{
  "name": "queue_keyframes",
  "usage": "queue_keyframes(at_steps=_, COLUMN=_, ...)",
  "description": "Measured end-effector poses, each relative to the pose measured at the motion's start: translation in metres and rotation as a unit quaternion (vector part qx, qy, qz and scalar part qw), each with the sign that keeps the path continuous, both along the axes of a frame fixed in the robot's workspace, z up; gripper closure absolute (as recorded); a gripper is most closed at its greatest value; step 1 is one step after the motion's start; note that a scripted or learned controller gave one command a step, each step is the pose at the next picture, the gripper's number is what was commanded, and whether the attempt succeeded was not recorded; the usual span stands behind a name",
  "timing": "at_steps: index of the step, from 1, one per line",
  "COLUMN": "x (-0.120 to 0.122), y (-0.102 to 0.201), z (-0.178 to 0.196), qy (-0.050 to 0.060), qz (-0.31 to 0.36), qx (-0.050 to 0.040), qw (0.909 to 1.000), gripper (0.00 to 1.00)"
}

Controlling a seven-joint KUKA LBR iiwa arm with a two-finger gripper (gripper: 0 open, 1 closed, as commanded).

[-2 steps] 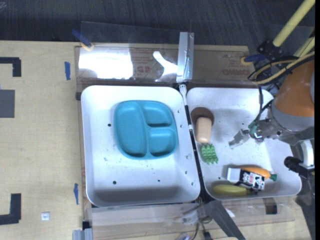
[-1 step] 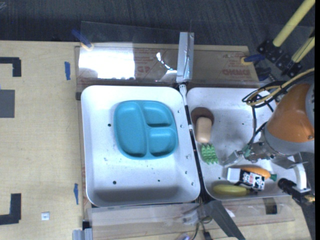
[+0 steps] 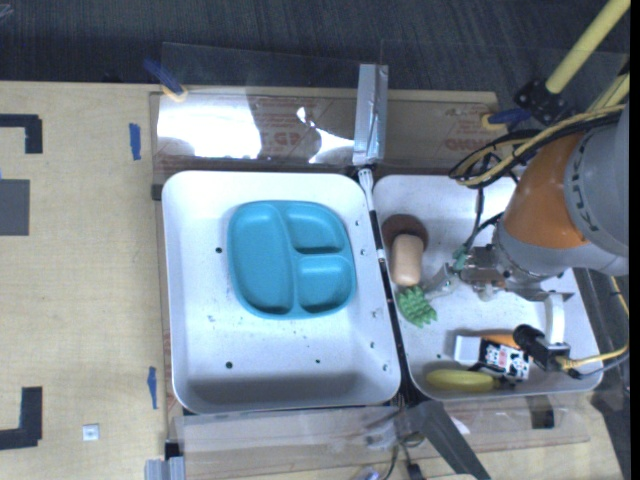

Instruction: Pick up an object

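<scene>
1. Task status: not yet done, by my reading. Nothing was seen held by the gripper [image 3: 447,276], and every loose item lay on a bin floor.
2. The gripper sat low in the right bin [image 3: 560,393], middle right of the frame, pointing toward the frame's left. The wrist hid its working end, so I could not tell whether it was spread or pressed together.
3. Nearest candidate: the green knobbly toy [image 3: 418,308], lying just below and left of the gripper, close to the wall between the bins. Contact between them could not be confirmed; they looked near but possibly apart.
4. Remaining work, as judged: close on one item, lift it clear of the bin floor, and confirm the hold.
5. Count, right bin: four loose items.
   - One green knobbly toy.
   - One tan wooden piece with a brown cap [image 3: 405,250], above the toy.
   - One banana [image 3: 458,379], along the bin's lower edge.
   - One small printed box [image 3: 487,352], just above the banana.
6. Count, left bin [image 3: 190,358]: one blue divided plate [image 3: 293,258] with three compartments, near the bin's centre.
7. Count, fixtures: two white bins side by side on the bench [image 3: 70,298], one arm [image 3: 590,198] and one gripper.
</scene>
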State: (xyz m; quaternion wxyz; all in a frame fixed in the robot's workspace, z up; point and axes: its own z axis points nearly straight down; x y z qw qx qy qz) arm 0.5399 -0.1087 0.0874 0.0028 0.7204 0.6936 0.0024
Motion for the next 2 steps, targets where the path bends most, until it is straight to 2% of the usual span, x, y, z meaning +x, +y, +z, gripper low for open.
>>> queue_keyframes(at_steps=1, x=-0.057, y=0.006, z=0.017, qy=0.005, qz=-0.03, qx=0.0011, qw=0.9995, gripper=0.0)
queue_keyframes(at_steps=2, x=-0.047, y=-0.014, z=0.0, qy=0.003, qz=0.027, qx=0.0017, qw=0.9996, gripper=0.0)
